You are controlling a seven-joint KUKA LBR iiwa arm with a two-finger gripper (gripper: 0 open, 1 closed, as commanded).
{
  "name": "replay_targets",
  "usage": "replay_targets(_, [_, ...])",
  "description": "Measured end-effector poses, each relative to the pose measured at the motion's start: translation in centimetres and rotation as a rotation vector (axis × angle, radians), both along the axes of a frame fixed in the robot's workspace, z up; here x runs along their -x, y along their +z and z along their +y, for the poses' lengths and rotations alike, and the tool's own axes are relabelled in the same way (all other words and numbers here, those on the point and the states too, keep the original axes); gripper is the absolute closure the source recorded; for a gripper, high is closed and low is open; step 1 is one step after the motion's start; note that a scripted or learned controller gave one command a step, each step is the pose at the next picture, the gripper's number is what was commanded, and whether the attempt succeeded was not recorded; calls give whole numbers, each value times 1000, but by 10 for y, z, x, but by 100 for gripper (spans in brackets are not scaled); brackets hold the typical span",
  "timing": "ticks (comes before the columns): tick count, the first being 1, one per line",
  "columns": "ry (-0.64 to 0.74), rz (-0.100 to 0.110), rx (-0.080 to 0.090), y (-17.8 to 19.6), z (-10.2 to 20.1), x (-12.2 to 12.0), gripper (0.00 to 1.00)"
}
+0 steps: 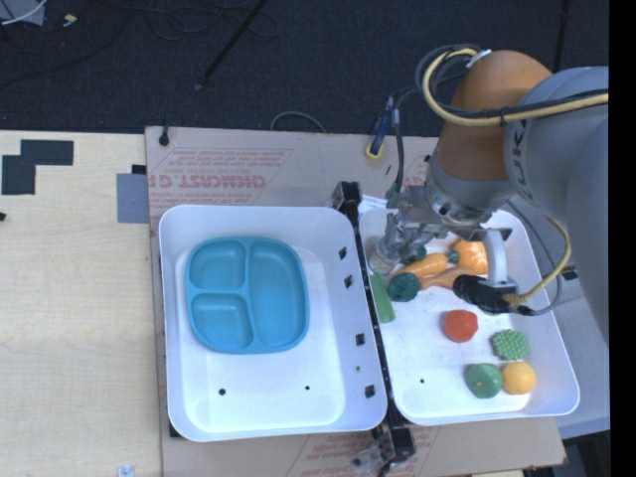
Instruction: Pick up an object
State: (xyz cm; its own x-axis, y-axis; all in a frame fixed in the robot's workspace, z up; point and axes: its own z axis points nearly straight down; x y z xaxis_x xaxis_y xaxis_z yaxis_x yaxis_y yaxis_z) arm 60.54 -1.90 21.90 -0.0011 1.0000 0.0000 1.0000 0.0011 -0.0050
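In the upper left part of the right bin [437, 397], the gripper [395, 238] is hanging low over the bin floor, close beside the divider between the two bins; the grey arm [566, 167] is reaching in from the right of the frame. Whether the gripper is released or clenched cannot be told from this view, and no object is showing as grasped. Just right of the gripper, an orange carrot-shaped toy [429, 264] is lying at a slant, with a second orange piece [473, 256] near its right end. A dark teal round toy [403, 286] is resting just below the gripper, touching the carrot-shaped toy's lower left end. A green strip [383, 300] is lying along the left wall of the right bin. Toward the centre of that bin, a red round toy [459, 325] is sitting apart from the others. In the lower right corner, a green textured toy [510, 345], a yellow-orange round toy [519, 377] and a smooth green toy [484, 380] are clustering close together. In the left bin [199, 391], a blue divided plate [246, 295] is lying flat in the upper half.
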Motion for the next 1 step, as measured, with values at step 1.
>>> replay_targets(1, [-2,0,0,0,-3,0,100])
